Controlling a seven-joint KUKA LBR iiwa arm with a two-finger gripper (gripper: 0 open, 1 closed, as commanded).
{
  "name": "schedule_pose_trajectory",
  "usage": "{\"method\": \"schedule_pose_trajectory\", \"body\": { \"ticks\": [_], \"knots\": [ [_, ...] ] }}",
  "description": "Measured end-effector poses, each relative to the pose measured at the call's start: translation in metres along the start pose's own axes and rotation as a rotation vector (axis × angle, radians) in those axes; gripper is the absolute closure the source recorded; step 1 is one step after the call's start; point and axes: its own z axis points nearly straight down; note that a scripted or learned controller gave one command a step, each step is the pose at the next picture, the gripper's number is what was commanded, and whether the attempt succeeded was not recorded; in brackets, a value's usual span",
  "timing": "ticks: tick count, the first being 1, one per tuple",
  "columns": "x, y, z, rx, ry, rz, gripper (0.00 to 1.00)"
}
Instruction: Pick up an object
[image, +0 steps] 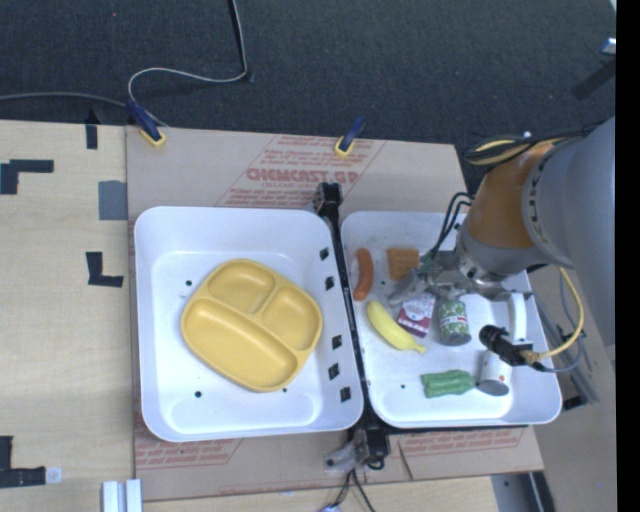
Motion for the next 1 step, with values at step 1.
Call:
{"method": "schedule_pose_trajectory", "body": {
  "ticks": [1],
  "knots": [
    [-0.0006, 0.0003, -0.0098, -0.001, -0.001, 0.0, 1.0]
  ]
}}
